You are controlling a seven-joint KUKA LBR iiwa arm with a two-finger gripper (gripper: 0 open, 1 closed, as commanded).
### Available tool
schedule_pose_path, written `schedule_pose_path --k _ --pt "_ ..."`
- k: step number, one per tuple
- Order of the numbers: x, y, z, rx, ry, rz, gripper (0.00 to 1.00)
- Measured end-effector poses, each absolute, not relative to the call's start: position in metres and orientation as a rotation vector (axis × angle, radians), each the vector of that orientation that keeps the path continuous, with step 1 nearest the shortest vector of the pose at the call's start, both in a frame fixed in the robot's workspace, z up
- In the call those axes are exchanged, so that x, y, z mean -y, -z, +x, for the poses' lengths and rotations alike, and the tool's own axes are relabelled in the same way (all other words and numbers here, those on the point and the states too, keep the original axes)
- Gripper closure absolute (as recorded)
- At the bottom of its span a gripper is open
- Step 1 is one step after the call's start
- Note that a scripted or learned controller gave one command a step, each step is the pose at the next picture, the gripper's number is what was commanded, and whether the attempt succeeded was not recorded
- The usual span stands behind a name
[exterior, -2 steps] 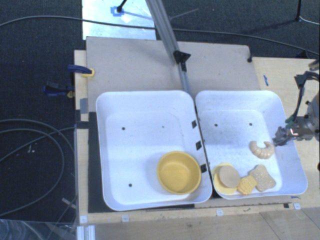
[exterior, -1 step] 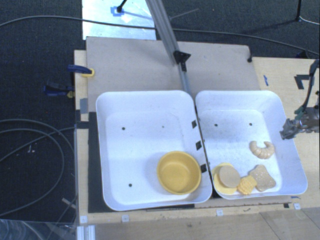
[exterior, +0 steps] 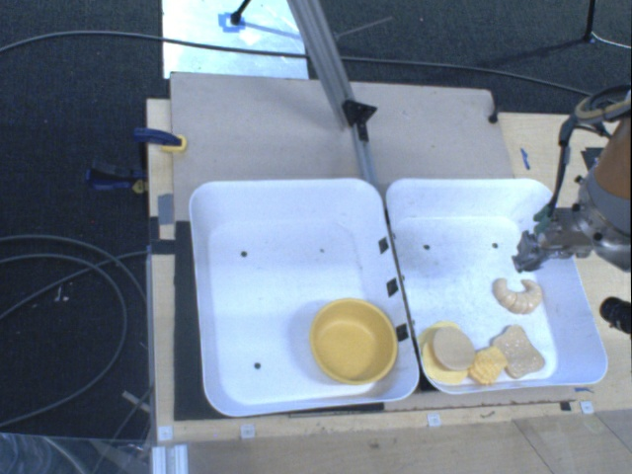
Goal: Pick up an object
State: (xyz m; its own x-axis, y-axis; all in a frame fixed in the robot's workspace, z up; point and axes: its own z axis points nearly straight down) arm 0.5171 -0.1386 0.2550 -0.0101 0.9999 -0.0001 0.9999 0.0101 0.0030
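Two white bins (exterior: 296, 200), one yellow bowl (exterior: 354, 340) in the left, four food pieces in the right, croissant (exterior: 518, 295) lying crosswise, ends up, gripper (exterior: 527, 253) just above it, claw state unclear.

floor: dark carpet (exterior: 69, 87) | cables (exterior: 59, 294) | bench: tan board (exterior: 276, 126)

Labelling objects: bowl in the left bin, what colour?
Yellow, inside and out. The bowl shows clearly in the camera view, near the left bin's front right corner.
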Motion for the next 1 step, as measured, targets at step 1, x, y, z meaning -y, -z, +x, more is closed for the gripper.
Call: schedule_pose_path --k 1 --pt "0.094 -0.2526 0.5203 -2.232 -0.004 2.209 1.0"
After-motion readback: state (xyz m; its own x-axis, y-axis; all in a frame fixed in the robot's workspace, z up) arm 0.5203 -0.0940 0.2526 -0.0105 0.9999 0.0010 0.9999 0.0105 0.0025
